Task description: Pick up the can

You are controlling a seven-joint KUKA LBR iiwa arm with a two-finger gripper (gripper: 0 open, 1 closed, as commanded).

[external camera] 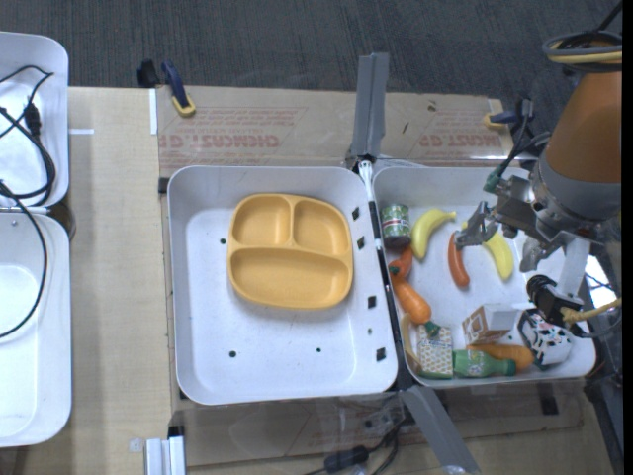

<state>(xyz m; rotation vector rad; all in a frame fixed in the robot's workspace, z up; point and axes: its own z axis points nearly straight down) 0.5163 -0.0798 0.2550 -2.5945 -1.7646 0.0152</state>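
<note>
Tabletop: wood, two white bins.
Can: upright, well left of pincer, right bin's far-left corner.
Pincer: over bananas; spread or pressed together, cannot tell.

I see plate in left bin. Right bin: can far-left, two bananas to its right, gripper between them, carton near front.

Matt plastic tray, glossy white bins
</note>
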